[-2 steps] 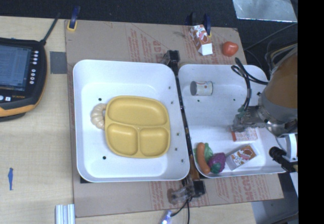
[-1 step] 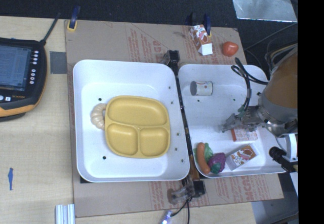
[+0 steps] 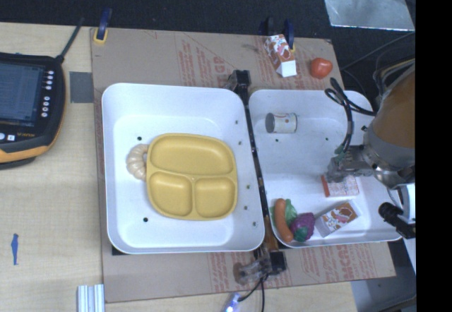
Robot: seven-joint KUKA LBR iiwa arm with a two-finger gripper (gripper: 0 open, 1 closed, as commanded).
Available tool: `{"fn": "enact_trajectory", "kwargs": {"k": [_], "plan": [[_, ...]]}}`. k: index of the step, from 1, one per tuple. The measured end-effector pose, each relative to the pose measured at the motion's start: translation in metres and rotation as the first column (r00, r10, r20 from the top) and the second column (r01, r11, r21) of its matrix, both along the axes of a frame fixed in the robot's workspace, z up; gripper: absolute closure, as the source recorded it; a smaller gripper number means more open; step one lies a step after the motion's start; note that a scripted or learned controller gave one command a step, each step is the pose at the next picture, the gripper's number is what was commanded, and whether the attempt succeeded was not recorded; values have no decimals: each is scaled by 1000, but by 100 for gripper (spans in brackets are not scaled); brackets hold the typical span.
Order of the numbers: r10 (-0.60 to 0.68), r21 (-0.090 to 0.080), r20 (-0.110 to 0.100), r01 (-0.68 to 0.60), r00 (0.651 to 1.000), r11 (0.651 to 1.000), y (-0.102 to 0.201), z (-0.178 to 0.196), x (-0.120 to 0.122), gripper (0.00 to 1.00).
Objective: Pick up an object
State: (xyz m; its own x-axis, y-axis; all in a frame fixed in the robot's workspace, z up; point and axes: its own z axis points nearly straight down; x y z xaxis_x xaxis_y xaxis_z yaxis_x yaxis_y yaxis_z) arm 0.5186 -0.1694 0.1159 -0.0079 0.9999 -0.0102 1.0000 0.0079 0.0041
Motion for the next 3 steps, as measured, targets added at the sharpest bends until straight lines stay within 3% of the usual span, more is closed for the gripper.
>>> {"fn": "enact_trajectory", "kwargs": {"k": [1, 2, 3], "plan": [[1, 0, 0, -1, 1000, 1000, 0, 0, 0, 0], [2, 0, -1, -2, 1000, 1000, -1, 10, 0, 100], [2, 0, -1, -2, 1000, 1000, -1, 10, 0, 0]]}}
